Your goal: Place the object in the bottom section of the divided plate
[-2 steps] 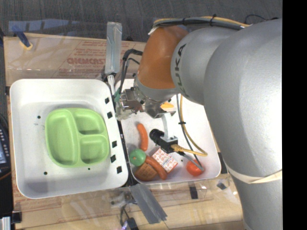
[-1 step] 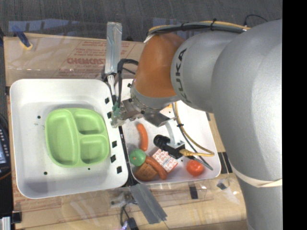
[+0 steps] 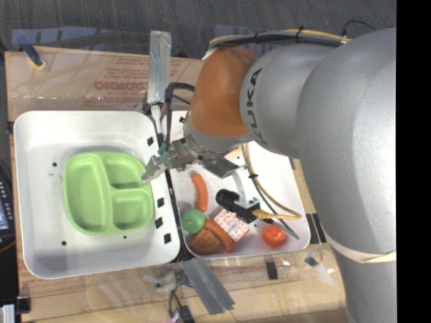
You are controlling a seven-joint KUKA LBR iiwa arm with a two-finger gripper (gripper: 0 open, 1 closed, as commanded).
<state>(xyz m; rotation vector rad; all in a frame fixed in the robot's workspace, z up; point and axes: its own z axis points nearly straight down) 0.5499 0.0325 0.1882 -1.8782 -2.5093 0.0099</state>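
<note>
While the claw, its state impossible to tell, overhangs the smooth green divided plate, glossy toy foods crowd the right bin.

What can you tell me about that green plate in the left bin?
The green divided plate looks like matte light-green plastic, rounded, with three hollows: one long section on its left, two smaller ones on its right. It lies flat on the floor of the left white bin. The end effector sits over its upper right rim; whether they touch is unclear.
</note>
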